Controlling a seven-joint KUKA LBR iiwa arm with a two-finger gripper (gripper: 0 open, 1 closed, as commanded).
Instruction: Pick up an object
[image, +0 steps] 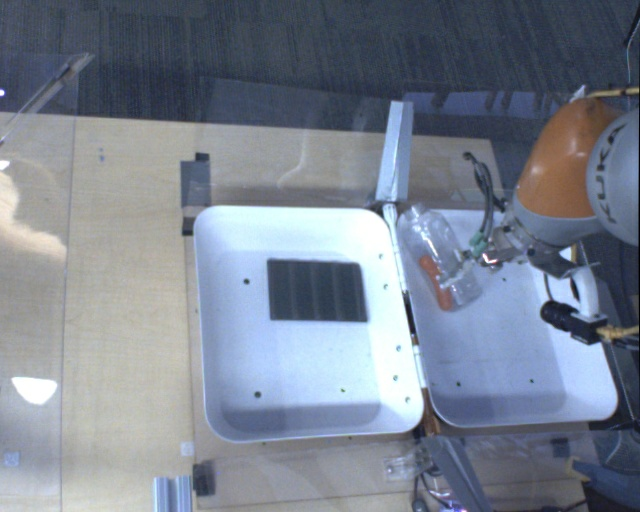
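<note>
Gripper (478, 252) positioned over the upper left part of the right bin (520, 385), at the clear plastic bottle (438, 255).
Finger state cannot be determined: the wrist and the orange band of the arm (565, 165) cover them. Bottle lies tilted against the bin's upper left wall, an orange patch visible through it. Left bin (225, 330) contains a dark ribbed rectangular pad (316, 291) near its centre.

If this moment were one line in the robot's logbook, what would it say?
arm: over right bin | gripper: at clear plastic bottle | grasp: unclear | left bin: dark grate patch
</note>
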